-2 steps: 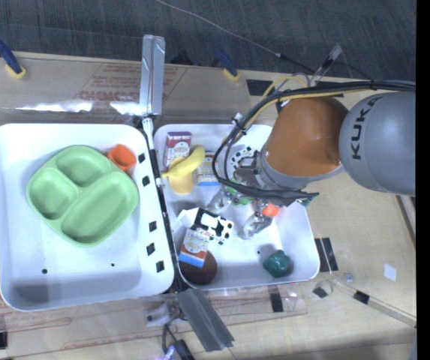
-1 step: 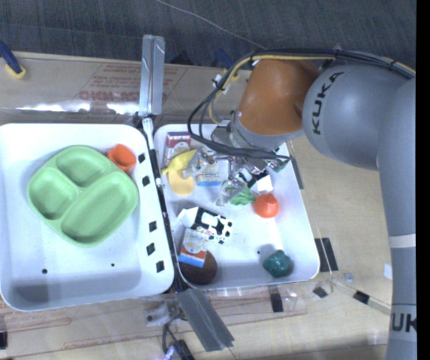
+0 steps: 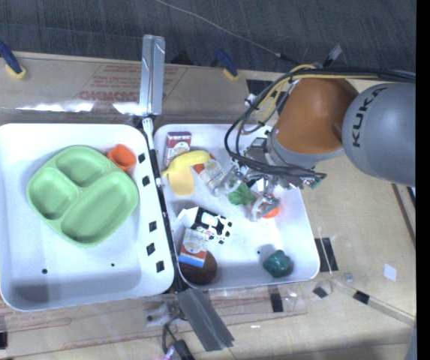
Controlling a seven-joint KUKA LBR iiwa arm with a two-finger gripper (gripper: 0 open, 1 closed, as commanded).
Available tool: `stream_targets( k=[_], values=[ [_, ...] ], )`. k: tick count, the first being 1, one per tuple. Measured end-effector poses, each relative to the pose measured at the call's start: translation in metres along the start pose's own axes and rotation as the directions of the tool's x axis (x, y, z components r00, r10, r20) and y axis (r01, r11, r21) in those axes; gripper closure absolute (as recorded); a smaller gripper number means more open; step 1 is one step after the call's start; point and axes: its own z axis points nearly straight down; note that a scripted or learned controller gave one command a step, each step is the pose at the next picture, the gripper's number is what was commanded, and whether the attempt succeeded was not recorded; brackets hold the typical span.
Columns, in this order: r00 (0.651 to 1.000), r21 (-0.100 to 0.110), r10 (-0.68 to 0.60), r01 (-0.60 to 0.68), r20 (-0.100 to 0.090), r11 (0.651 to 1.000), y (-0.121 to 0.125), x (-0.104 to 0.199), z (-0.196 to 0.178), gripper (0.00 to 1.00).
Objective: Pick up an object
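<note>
The desk [image 3: 350, 291] carries two white bins side by side. The left bin [image 3: 19, 276] holds a green divided plate [image 3: 83, 193] with a small orange cup [image 3: 122, 155] just beside its upper right. The grey arm [image 3: 380, 130] reaches over the right bin [image 3: 305, 235], its pincer [image 3: 256, 193] low among the clutter; whether it is wide or narrow cannot be told. Near it lie a green piece [image 3: 239, 196] and an orange-red bit [image 3: 271, 211]. Further off sit a banana [image 3: 184, 167], a brown ball [image 3: 199, 270] and a teal lump [image 3: 278, 262]
</note>
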Motion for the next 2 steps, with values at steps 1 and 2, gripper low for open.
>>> stream_targets(
  k=[1,2],
  values=[
    [1.0,-0.002,-0.029,0.029,0.001,1.0,0.028,0.044,0.001,0.0],
    [0.999,-0.001,-0.035,0.035,0.004,0.999,0.027,0.041,-0.01,1.0]
  ],
)
